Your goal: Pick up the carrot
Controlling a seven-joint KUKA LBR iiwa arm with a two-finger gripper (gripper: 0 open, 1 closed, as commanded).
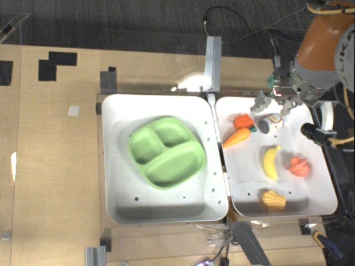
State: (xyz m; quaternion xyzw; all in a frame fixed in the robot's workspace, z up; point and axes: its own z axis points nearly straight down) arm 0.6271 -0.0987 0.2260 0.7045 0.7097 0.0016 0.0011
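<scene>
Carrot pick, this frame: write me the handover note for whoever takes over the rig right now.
Gripper: hovering over the back of the right bin, just right of the carrot; whether its fingers are open or shut cannot be made out, and nothing is seen held.
Carrot: lying in the right bin near its left wall, tip pointing toward the divider, green end toward the gripper.
Also in that bin: banana, pink-red item, small yellow-orange item near the front. Left bin holds a green divided plate.
Done: approach only. Left: grasp the carrot and lift it.
</scene>
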